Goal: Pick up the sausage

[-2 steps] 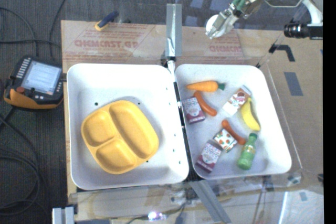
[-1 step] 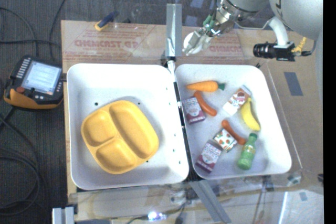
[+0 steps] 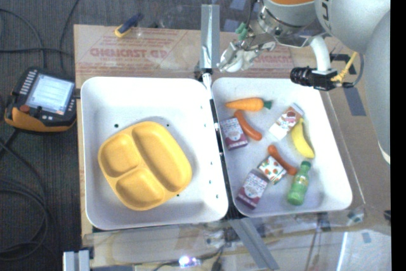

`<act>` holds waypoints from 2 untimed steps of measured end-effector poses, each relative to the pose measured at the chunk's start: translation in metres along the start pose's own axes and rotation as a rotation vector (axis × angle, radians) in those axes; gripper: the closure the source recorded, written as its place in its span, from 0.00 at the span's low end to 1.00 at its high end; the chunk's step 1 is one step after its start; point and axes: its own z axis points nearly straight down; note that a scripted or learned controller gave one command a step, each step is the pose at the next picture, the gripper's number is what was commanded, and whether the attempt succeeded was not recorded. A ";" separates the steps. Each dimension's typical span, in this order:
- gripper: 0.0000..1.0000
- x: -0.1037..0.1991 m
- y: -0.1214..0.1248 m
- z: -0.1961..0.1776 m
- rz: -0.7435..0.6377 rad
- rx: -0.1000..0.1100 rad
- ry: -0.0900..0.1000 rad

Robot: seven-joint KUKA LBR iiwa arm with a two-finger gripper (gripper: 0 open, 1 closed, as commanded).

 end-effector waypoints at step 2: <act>0.00 0.004 -0.027 0.089 -0.146 0.000 0.000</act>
